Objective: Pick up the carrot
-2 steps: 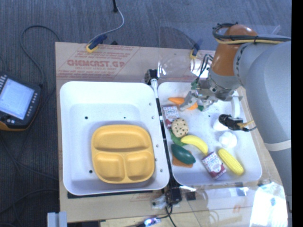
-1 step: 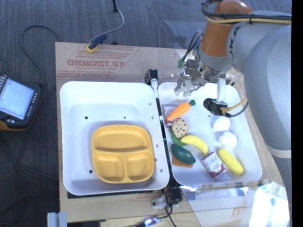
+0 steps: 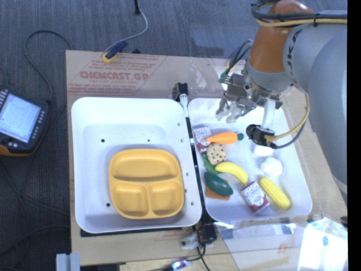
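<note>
Camera view. The right bin (image 3: 304, 205) served as the landmark. The carrot (image 3: 221, 138) lay in its upper left part, orange body running roughly level, green top toward the bin's middle. It lay free on the bin floor, nothing gripping it.

The gripper (image 3: 230, 115) hung over the bin's upper part, just above and slightly right of the carrot, apart from it. Its pale fingers (image 3: 221, 113) pointed down and left, spread a little, with nothing between them. The grey arm (image 3: 321, 61) with its orange band reached in over the bin's upper right corner.

Just left of the carrot, against the bin's left wall, sat a small red-and-white packet (image 3: 201, 133). Directly below the carrot lay a round speckled cookie (image 3: 216, 152), touching or nearly touching it. Further down the bin were a banana (image 3: 232, 170), then a dark green vegetable (image 3: 218, 183) over an orange piece. Near the bin's lower edge sat a second red packet (image 3: 254, 196) beside a corn cob (image 3: 274, 192). A white round object (image 3: 271, 166) rested toward the bin's right side.

Left of the landmark stood the left bin (image 3: 90, 129), the two touching along a shared edge. It held a yellow divided tray (image 3: 146, 182). Far left of both, off the bench, a handheld screen unit (image 3: 20, 120) lay on the carpet.
</note>
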Tool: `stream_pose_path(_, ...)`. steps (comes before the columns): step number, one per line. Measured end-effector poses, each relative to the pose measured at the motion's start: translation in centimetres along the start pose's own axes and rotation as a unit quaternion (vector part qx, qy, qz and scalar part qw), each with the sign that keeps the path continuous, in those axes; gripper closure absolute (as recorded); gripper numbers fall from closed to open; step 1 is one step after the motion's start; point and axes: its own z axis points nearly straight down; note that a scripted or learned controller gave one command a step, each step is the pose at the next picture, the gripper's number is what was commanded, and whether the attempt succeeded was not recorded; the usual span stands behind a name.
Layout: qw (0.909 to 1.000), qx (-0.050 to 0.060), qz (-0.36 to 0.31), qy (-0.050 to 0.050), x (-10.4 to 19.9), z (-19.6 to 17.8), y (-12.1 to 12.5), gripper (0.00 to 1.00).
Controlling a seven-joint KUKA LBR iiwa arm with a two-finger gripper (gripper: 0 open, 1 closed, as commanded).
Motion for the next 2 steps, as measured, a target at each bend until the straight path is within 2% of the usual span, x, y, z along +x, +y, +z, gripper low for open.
stream_pose_path(1, 0.9995, 0.002, 0.030, -0.002, -7.1, 4.0, -1.1, 1.00)
stream_pose_path(2, 0.9801, -0.009, -0.198, 0.002, -10.7, 13.3, -6.9, 1.00)
